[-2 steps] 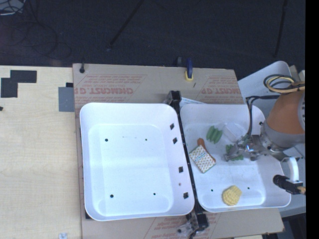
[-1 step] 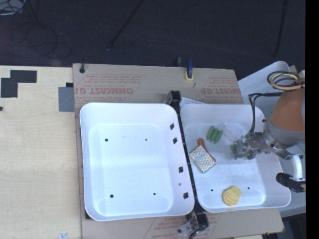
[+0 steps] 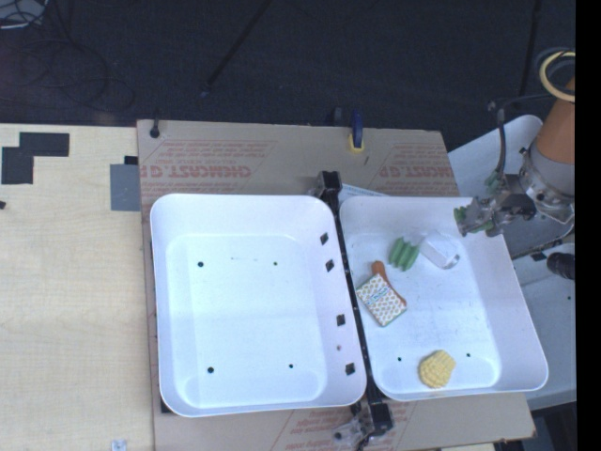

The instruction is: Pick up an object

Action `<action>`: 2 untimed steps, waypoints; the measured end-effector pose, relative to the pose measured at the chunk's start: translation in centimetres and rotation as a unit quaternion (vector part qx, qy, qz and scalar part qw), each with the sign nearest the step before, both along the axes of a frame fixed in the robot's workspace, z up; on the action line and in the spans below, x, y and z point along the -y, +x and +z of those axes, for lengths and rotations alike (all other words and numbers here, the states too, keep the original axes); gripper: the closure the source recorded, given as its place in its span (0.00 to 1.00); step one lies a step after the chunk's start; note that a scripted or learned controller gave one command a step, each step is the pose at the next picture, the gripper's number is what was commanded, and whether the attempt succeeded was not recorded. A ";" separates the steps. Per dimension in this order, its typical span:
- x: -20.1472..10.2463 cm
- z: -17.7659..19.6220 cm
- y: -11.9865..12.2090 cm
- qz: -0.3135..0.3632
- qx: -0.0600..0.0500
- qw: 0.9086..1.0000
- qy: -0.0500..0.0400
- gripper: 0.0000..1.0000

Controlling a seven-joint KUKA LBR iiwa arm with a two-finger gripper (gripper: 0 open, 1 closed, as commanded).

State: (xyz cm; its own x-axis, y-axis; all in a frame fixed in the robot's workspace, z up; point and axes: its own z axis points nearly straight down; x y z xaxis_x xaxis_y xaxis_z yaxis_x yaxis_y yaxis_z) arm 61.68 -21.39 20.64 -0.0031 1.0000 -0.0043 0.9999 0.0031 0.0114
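Right now I see my gripper (image 3: 476, 218) hanging over the far right corner of the right bin (image 3: 526, 346); I cannot tell how it is set. Near it in that bin lie a clear cup (image 3: 440, 250) and a green piece (image 3: 404, 254), with a patterned cloth square (image 3: 381, 301) toward the divider and a yellow ball (image 3: 436, 368) near the front edge.
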 end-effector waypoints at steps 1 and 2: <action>-4.4 -1.4 -1.8 0.000 -0.008 1.000 0.003 1.00; -7.3 -4.1 -5.8 -0.003 -0.010 1.000 0.004 1.00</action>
